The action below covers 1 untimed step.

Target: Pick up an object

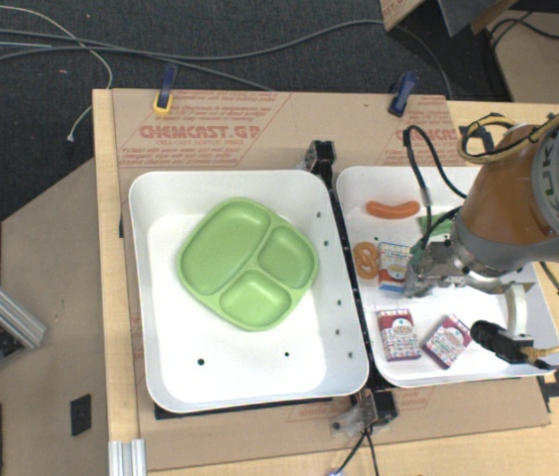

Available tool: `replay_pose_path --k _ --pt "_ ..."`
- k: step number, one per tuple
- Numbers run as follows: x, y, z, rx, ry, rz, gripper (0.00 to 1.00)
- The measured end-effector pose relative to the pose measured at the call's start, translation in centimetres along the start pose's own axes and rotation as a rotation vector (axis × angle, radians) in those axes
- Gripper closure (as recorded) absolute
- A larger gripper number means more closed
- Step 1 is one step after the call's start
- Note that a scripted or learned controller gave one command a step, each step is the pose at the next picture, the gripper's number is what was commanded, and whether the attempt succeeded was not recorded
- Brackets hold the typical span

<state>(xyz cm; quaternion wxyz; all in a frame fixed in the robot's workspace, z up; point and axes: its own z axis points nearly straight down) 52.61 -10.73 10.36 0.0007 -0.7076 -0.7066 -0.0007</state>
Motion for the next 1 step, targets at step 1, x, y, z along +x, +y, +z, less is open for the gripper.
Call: replay_pose_path --k 1 --pt "-0.29 0.74 -4.56 -0.005 -0.003 -0.003 1.0"
